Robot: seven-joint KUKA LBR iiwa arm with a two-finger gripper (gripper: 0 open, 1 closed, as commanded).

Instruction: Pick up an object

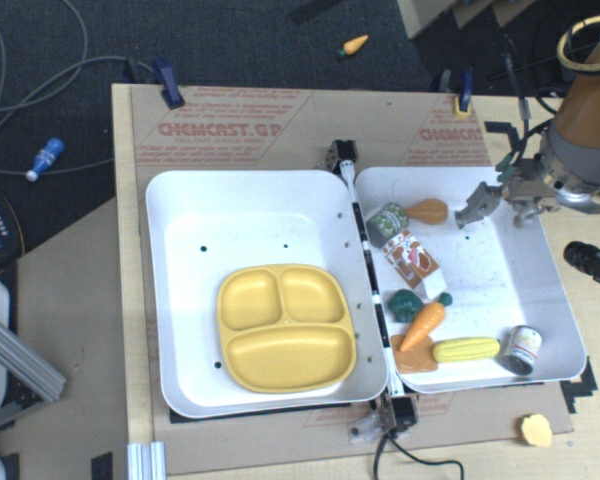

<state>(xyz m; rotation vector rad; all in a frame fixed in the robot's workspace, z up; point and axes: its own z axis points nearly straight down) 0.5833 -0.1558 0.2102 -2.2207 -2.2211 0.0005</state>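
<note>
My gripper [500, 210] hangs over the upper right part of the right bin [540, 278], its two fingers spread open with nothing between them. Left of it lie a tan pear-shaped toy [426, 211] and a green can [385, 223]. Below those are a red and white packet [411, 256], a green broccoli piece [407, 303], a carrot [423, 326], a yellow corn cob [466, 349] and a small tin [523, 348]. None of them touches the gripper.
The left bin [180, 218] holds a yellow divided plate [285, 328]. Outside the bins, a yellow lump [536, 429] sits on the bench at the front right. A blue bottle [45, 157] and a small orange item [354, 44] lie on the floor.
</note>
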